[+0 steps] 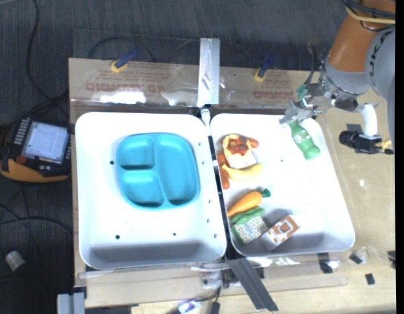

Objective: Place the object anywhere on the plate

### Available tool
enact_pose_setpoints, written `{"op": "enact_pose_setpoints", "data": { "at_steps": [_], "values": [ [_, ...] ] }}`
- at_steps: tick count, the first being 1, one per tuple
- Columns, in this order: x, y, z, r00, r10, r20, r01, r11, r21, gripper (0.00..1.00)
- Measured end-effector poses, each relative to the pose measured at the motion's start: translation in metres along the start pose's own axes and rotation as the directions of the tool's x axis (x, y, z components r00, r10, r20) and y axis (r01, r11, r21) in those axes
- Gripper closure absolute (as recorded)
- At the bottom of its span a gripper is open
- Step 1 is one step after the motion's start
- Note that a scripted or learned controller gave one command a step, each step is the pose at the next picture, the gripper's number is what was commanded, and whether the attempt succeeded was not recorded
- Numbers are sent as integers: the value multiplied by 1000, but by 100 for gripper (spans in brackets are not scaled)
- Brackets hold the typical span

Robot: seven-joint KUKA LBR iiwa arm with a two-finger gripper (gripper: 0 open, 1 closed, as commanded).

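A blue plate (156, 169) with three compartments lies in the left white bin (97, 227). My gripper (298, 114) hovers over the far right corner of the right bin (332, 201). A green bottle (306, 142) with a pale top hangs tilted from it, its upper end pinched between the fingers. The bottle is over the right bin, well to the right of the plate.
In the right bin lie a pizza slice (238, 146), a banana (245, 171), a carrot (245, 202), a green carton (248, 228) and a brown carton (281, 231). A ridge (215, 175) separates the bins. A handheld device (38, 146) sits left of the bench.
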State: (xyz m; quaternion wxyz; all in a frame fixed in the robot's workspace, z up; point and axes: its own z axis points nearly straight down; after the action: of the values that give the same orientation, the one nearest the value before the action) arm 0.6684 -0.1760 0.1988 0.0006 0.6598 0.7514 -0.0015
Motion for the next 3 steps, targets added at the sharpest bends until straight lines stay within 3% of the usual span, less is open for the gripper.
{"op": "enact_pose_setpoints", "data": {
  "at_steps": [1,2,3],
  "values": [
    [65,9,-16,1000,3,-3,-3,1000,0,100],
    [157,20,16,977,-212,-3,212,977,1,100],
    [231,-10,15,969,-248,-3,248,969,0,100]
  ]
}}
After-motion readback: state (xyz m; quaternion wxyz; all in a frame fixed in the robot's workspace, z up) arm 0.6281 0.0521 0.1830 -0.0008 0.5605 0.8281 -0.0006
